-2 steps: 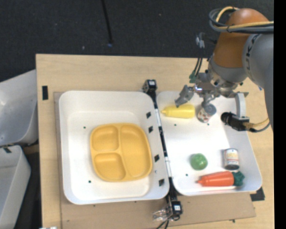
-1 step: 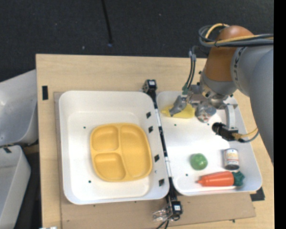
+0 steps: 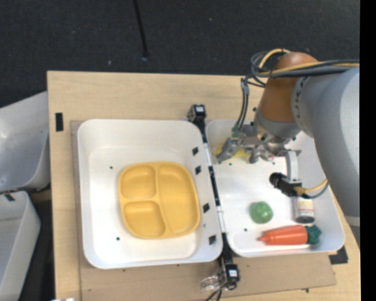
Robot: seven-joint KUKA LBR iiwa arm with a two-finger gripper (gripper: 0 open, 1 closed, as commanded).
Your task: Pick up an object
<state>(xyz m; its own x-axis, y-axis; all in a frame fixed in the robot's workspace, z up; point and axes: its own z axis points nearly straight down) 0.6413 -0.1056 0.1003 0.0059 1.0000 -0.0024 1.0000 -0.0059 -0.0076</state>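
- Nearest the camera, along the front edge of the right-hand shallow white plastic bin [image 3: 238, 246], an orange toy carrot with a green leafy end [image 3: 290, 235] lies on its side, its green end pointing to the bin's front right corner.
- Just behind it, a small round green ball-shaped object [image 3: 261, 212] sits on the bin floor, apart from the carrot.
- To the right of the ball, near the bin's right edge, a small bottle with a dark cap and a pale label [image 3: 304, 209] stands beside the carrot's green end.
- In the left-hand shallow white plastic bin [image 3: 88, 168], a yellow plastic plate divided into three compartments [image 3: 158, 199] rests at the middle of the floor, well apart from the objects in the other bin.
- Farther back, the grey arm with an orange band [image 3: 282, 96] reaches in from the right, and its two-finger gripper [image 3: 254, 150] hangs over the far left part of the right-hand bin.
- Whether the jaws are apart or together cannot be told from this view; something small and yellow [image 3: 228, 147] shows by the gripper near the bin's far left corner, too unclear to name.
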